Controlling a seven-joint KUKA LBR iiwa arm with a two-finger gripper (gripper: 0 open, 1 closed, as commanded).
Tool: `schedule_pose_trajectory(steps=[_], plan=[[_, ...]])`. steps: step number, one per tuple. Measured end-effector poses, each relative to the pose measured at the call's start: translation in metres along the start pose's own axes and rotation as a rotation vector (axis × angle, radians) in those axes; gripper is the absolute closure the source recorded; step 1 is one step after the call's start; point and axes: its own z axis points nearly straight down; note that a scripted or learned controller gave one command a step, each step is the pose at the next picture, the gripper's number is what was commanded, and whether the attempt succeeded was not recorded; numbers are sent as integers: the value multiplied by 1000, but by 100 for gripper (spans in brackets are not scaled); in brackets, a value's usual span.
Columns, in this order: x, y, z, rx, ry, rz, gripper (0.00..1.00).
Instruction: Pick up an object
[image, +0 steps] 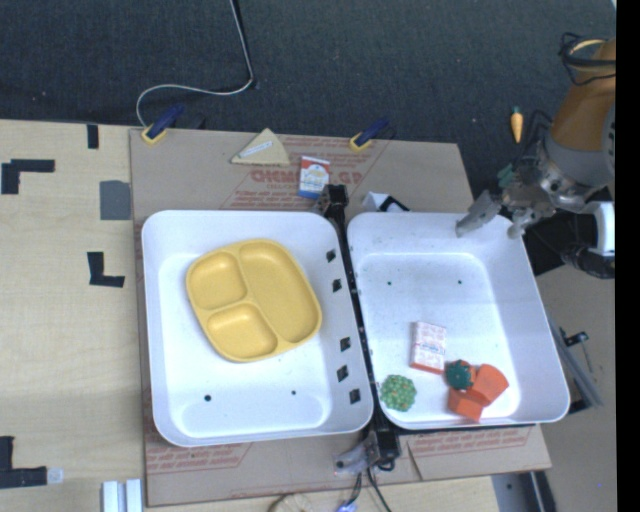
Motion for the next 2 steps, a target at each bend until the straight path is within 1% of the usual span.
schedule_pose_trajectory(steps=[1,2], plan=[[20,-37,23,1,0,0,0],[57,-87,104,4,2,0,0]])
